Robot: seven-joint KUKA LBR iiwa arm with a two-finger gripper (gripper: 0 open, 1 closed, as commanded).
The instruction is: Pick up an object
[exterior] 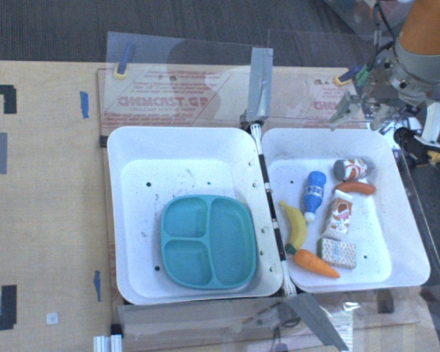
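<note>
Arm: grey with an orange band, at the worktop's far right corner, above and beyond the right bin's far right corner.
Claw (367,108): hangs clear of the bins, over the clear sheet behind the right bin; nothing sits between its fingers; whether it is released or clenched, cannot tell.
Right bin (407,270): white, shallow, on the right half of the worktop, touching the left bin along the middle divider.
Bottle (314,191): blue with a white cap end, upright-slanted near the right bin's middle, just beside the banana.
Banana (295,224): yellow, lies along the right bin's left wall, its near tip close to the carrot.
Carrot (315,263): orange, lies near the right bin's near edge, touching the small box.
Small box (338,253): pale patterned, flat, near the near edge, just under the carton.
Carton (338,215): white with red print, lies in the right bin's middle, between bottle and right wall.
Sausage (355,188): orange-red, lies across the carton's far end.
Can (350,169): grey and red, on its side, toward the right bin's far right corner, just beyond the sausage.
Left bin (128,160): white, on the worktop's middle.
Tray (207,242): teal, three compartments, lies flat in the left bin's near right corner.
</note>
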